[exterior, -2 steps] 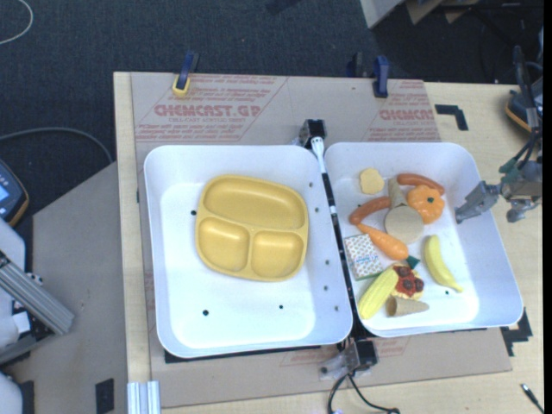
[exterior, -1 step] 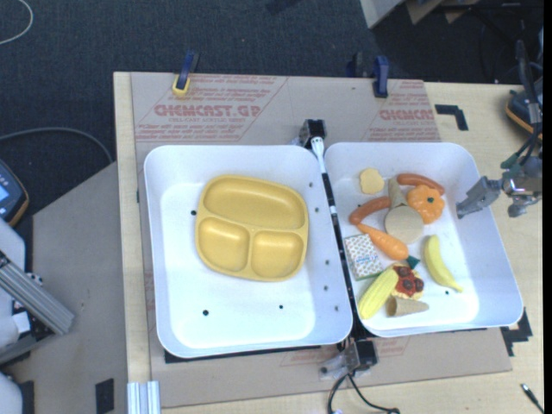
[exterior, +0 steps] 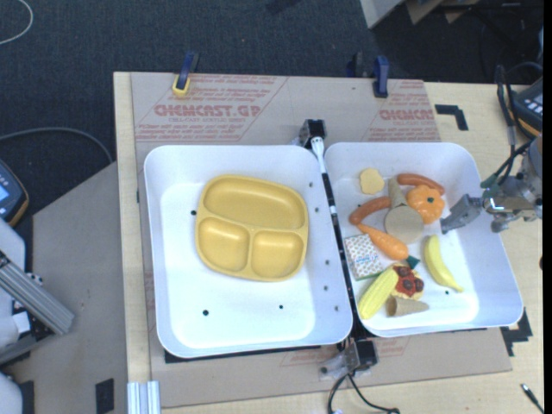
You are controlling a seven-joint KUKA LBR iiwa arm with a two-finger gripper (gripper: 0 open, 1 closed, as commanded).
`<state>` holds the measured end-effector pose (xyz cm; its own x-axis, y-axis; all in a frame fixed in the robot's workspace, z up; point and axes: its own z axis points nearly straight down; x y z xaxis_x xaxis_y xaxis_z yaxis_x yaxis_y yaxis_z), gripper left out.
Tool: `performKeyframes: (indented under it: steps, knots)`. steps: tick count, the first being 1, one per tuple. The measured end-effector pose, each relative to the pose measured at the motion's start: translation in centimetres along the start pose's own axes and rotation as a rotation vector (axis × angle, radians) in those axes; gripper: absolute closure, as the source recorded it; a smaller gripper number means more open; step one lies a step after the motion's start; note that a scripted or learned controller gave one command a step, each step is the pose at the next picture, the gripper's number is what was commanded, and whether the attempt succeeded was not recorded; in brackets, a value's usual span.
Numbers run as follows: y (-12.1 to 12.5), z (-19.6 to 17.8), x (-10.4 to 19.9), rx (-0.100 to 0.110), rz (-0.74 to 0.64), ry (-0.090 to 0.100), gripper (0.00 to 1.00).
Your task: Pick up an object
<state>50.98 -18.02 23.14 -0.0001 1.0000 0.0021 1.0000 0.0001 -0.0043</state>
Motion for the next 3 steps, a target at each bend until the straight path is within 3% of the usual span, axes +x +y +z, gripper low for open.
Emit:
performKeyframes:
  steps: [1,2,3]
  knots:
    - [0.8,5.9,0.1,0.001,0.000,0.001,0.00]
    - [0.0,11.7,0.3,-0.001,0.000,0.000,0.00]
    - [0.2,14.6,0.2,-0.007,0.002,-0.003,0.00]
